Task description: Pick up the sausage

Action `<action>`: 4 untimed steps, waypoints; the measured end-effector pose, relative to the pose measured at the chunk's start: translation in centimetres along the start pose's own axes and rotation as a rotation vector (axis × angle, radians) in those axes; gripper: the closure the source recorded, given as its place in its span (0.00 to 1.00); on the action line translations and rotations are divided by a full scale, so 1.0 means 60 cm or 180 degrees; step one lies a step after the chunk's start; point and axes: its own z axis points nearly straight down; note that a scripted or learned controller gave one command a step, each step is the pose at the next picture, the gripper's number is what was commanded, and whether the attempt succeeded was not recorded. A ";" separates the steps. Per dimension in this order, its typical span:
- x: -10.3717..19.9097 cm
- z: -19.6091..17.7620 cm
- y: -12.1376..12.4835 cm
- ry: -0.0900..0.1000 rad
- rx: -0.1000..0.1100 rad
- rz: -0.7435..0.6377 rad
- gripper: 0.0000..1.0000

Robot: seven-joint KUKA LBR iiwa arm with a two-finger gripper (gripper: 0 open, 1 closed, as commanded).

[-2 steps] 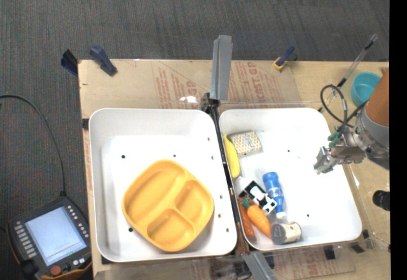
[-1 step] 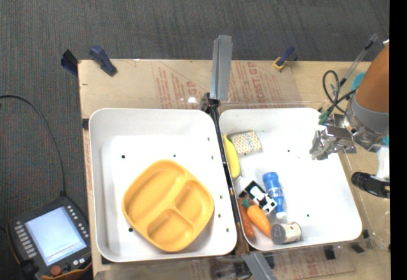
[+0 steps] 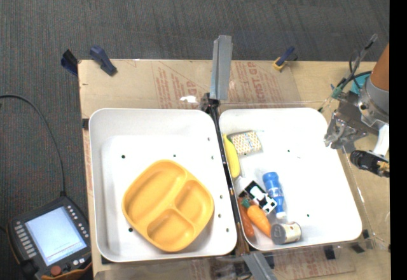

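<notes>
The sausage (image 3: 244,220) looks like a slim, reddish-brown stick, darker than the carrot (image 3: 258,219) it lies against; at this size I take it for the sausage, though I am not certain. It runs along the right bin's (image 3: 299,121) wall, the one farthest from my gripper (image 3: 338,135), down in the bin's front corner. My gripper hangs over the opposite rim, toward the back, and I cannot tell how wide it stands or see anything in it. Just below me the bin floor is bare white. Between me and the sausage, well apart from me, stand a blue bottle (image 3: 272,184) and a black-and-white block (image 3: 257,194), with a small can (image 3: 286,232) just beside the carrot on my side. A banana (image 3: 232,158) lies along the same far wall, behind the sausage.
</notes>
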 end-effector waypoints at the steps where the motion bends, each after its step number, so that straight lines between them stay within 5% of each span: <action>1: 0.007 0.076 0.047 -0.0001 0.0005 0.0966 1.00; 3: -0.057 -0.027 -0.030 -0.0002 0.0006 0.2722 1.00; 4: -0.027 0.091 0.000 -0.0002 0.0015 0.2701 1.00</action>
